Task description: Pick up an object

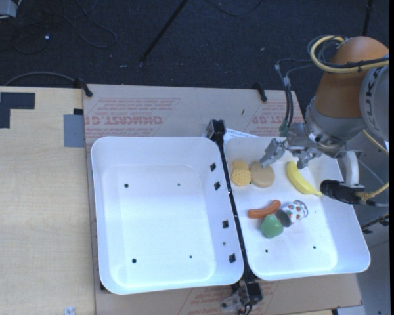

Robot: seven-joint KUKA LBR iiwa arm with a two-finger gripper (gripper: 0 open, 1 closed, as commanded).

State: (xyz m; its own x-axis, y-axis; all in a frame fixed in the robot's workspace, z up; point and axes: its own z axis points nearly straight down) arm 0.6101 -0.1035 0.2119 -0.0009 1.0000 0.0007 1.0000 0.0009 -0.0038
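My gripper (287,157) hangs over the far part of the right bin (328,254), its two fingers spread apart with nothing between them. A tan round cookie (262,175) lies just below the left finger, next to a yellow corn piece (241,172). To the right, under the other finger, lies a yellow banana (302,179). Further toward the front are an orange carrot (264,209), a green pepper (272,226) and a small white patterned can (294,211) lying on its side.
The left bin (118,254) sits beside the right one, joined by a black divider rail with clips (226,195). Both rest on a cardboard sheet (138,113) on the wooden bench. A black cable fitting (341,191) juts over the right bin's edge.
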